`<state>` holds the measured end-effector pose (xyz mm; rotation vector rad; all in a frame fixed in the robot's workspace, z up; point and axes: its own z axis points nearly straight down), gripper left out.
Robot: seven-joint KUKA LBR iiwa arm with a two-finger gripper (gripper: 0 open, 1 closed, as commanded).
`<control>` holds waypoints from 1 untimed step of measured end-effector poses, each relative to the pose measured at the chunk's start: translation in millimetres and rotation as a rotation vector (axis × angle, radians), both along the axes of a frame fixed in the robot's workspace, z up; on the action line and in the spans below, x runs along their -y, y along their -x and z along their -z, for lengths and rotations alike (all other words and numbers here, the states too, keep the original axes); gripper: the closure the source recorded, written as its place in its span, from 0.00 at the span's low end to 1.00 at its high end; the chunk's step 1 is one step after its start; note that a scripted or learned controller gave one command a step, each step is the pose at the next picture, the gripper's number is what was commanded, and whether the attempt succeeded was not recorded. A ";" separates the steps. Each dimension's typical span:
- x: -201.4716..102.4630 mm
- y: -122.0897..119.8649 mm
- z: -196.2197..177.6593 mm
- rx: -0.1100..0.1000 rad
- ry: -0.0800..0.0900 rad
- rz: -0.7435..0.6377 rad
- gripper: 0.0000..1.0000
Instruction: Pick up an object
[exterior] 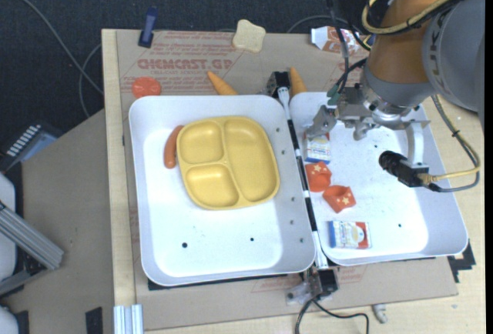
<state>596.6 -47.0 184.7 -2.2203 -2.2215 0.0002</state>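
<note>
though wrist hides gripper [339,118] tips, carton [316,148] partly covered beneath.

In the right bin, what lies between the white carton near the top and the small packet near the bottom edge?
In the camera view, two orange-red blocks lie between the white carton and the small packet.

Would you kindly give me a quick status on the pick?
Gripper low over right bin, top left. Small carton just beneath it, not seen held. Red blocks close by.
</note>
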 end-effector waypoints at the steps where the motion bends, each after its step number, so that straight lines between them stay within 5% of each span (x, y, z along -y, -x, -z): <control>1: 18.4 -16.8 -0.1 0.003 0.002 0.001 0.00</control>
